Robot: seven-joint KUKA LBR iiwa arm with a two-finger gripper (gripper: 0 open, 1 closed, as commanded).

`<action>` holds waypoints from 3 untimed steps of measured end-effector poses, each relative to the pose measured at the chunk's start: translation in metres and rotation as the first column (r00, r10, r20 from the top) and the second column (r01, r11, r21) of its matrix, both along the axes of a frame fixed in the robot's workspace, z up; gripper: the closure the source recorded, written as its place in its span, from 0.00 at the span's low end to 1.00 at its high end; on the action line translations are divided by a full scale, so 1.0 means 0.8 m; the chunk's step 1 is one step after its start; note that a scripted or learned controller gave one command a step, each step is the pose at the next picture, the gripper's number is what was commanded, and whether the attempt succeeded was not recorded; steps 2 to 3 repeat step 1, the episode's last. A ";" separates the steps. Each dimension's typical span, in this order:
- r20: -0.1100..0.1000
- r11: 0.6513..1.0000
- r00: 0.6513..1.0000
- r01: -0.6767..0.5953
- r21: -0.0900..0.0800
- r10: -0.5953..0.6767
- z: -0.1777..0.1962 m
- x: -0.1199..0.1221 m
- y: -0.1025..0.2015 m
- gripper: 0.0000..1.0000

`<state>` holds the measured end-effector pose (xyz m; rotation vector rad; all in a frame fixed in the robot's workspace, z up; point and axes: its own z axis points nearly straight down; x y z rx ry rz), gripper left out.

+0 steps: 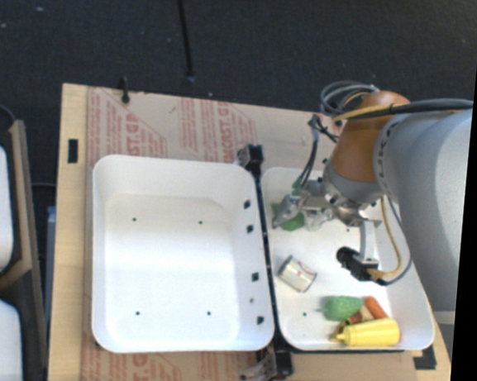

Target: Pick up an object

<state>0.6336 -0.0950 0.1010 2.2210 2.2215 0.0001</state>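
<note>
My gripper [297, 209] sits low in the right bin [408, 296] at a green object [291, 221], finger state I cannot tell; silver cup [297, 274] just below me, yellow bottle [369, 332] further down-right.

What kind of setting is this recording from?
Probably a robotics lab pick-up bench: a grey arm reaches over two white bins on a cardboard-covered bench, with small items such as a yellow bottle, on dark carpet.
</note>
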 end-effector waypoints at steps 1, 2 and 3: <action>0.003 1.000 1.000 0.007 -0.003 -0.007 0.048 -0.021 -0.117 0.00; 0.003 1.000 1.000 0.007 -0.003 -0.007 0.048 -0.021 -0.117 0.00; 0.003 1.000 1.000 0.007 -0.003 -0.007 0.048 -0.021 -0.117 0.00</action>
